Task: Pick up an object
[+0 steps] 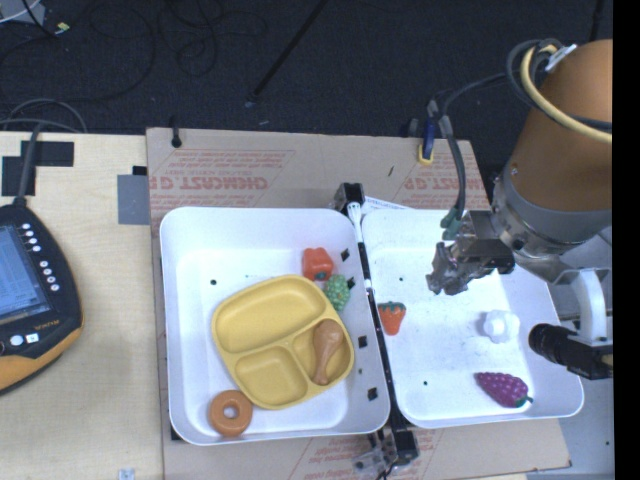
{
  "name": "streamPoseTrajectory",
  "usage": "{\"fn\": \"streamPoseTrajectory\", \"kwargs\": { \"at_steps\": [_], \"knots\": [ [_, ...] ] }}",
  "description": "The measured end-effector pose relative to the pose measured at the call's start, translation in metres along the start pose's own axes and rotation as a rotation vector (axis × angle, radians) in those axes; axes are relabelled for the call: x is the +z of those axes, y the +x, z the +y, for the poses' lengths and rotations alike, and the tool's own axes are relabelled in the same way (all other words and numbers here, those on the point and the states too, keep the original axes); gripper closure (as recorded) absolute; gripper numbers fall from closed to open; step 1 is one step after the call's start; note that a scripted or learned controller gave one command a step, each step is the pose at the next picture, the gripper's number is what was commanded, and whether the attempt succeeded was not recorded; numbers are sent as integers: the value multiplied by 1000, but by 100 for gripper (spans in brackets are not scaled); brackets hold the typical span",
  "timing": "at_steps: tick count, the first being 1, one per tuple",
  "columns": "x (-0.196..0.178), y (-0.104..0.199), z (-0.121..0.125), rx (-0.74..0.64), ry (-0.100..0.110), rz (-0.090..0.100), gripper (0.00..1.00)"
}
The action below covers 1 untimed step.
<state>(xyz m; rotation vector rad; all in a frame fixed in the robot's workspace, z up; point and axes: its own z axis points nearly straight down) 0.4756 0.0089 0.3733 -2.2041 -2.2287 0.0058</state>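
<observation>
Counter: light wood surface, carrying a sheet of printed cardboard on which the two bins sit side by side, touching along their inner walls.

Arm: grey with a large orange section, entering from the right and hanging over the right bin.

Left bin: white, shallow. It holds a yellow divided plate lying slightly askew in the middle. A brown drumstick lies on the plate's right side, partly over its rim. An orange doughnut rests on the bin floor just beside the plate's lower left corner. An orange-red pepper sits above the plate near the right wall, with a small green broccoli piece just below it, touching the plate's edge.

Right bin: white, shallow. A small carrot with a green top lies close to the left wall. A white cup-like object sits toward the right. A purple bunch of grapes lies near the lower right corner. All three are well apart from one another.

Gripper: dark, positioned above the upper middle of the right bin, between the carrot and the white object and touching neither. Nothing is seen between it and the bin floor; whether it is apart or together cannot be told from this angle.

Tablet-like device: dark screen with orange casing, on the counter's left edge.
</observation>
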Motion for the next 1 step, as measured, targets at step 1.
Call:
{"fn": "streamPoseTrajectory", "kwargs": {
  "at_steps": [1],
  "knots": [
    [-63,78,1,2,-11,0,100]
  ]
}}
